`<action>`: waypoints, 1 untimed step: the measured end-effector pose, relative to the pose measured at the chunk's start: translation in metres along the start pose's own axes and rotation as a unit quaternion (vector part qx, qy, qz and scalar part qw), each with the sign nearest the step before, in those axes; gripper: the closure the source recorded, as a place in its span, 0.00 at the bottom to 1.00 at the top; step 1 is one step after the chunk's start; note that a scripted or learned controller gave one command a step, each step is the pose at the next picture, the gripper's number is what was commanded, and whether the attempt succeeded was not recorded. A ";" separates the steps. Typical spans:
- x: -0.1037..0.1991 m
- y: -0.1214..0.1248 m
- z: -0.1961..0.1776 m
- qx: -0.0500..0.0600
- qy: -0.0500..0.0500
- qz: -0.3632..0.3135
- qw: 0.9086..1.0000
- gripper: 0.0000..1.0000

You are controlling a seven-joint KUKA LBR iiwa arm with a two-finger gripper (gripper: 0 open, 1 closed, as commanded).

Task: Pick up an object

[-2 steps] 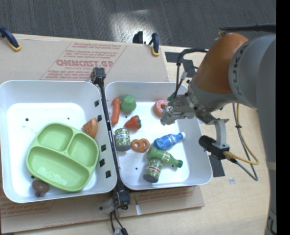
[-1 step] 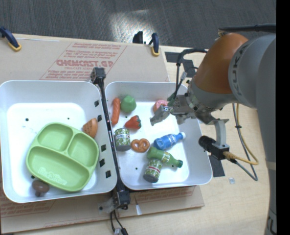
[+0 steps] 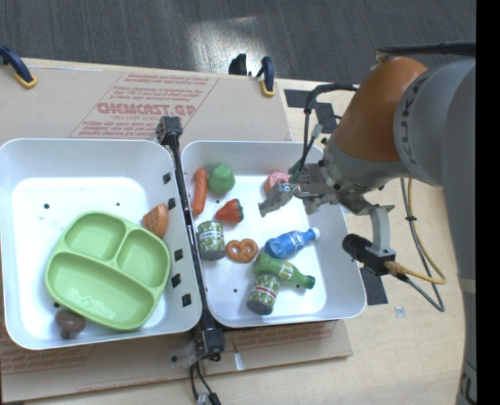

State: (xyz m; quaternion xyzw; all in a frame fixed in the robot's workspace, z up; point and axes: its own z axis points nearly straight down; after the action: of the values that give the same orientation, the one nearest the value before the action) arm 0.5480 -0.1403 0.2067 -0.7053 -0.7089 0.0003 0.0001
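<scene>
At the near edge of the counter, the left bin held a green divided plate, with a small brown object just beside the plate's near corner. An orange-brown item lay near the plate's far right corner, close to the divider between the bins.

The right bin held the loose objects. Nearest lay a small labelled jar touching a green bottle. Beyond these were a blue bottle, a pretzel and a can. Farther back lay a red pepper, a carrot, a green round object and a pink object.

The hand was positioned over the far right part of the right bin, just beside the pink object and above the blue bottle. Whether its fingers were open or closed could not be determined. No object was visible between them.

A cardboard sheet lay beyond the bins.
</scene>
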 end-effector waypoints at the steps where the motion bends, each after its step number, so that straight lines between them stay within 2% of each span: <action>1: 0.000 0.000 0.000 0.000 0.000 0.000 1.000 0.00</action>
State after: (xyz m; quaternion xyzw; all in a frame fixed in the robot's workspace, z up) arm 0.5479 -0.1403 0.2067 -0.7053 -0.7089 0.0003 0.0001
